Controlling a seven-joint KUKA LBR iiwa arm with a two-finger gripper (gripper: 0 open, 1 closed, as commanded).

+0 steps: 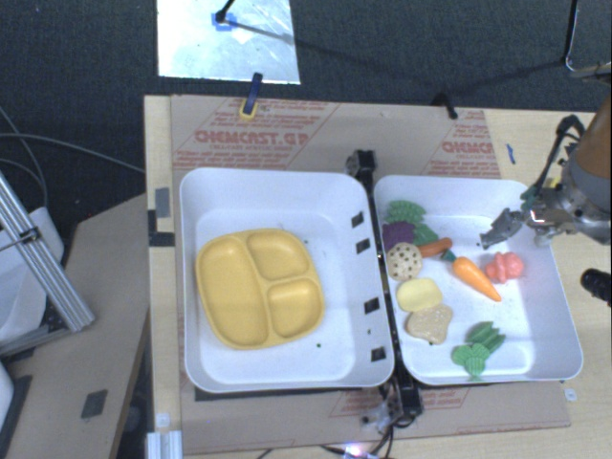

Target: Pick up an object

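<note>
The right bin (555, 352) holds several toy foods: an orange carrot (475, 277), a pink piece (504, 267), a smaller carrot (435, 249), a purple bunch (399, 233), a green leafy piece (404, 211), a chip cookie (404, 259), a pale yellow piece (419, 295), a beige biscuit (429, 324) and a green sprig (476, 344). My gripper (517, 236) hangs over the bin's upper right part, just above the pink piece. It is open, with nothing between its fingers.
The left bin (220, 194) carries a yellow divided plate (258, 285). Black clips (368, 247) line the wall between the bins. A shiny sheet (229, 27) lies on the floor beyond the bench. A metal frame (38, 266) stands at the left.
</note>
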